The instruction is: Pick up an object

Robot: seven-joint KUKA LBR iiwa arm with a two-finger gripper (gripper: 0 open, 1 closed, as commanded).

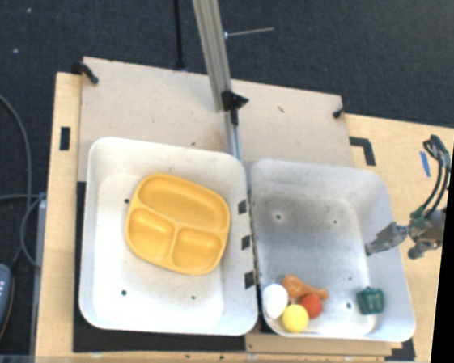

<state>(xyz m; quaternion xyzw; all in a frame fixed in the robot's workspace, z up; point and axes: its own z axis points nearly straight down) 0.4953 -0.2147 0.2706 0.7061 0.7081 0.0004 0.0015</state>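
The yellow tray [178, 223] lies in the left bin [101, 284], far to the left of the claw and well apart from it. It is a three-compartment plate and holds nothing.

In the right bin [322, 204], the small items sit in a cluster at the near edge, below and to the left of the claw: a white egg [275, 300], a yellow ball [295, 318], a red piece [311, 306] and an orange piece [298, 288], all touching or just beside one another. A green block [370, 300] stands alone, nearest the claw and almost directly below it.

The claw [404, 237] hangs at the right rim of the right bin. Whether it is spread or pressed together cannot be told from here; nothing is seen between its tips.

Judged step: approach, with no pick begun. The next move calls for travel toward the near edge, then a descent over one item. The green block looks the easier target, being isolated; the cluster risks a crowded, glancing grasp.
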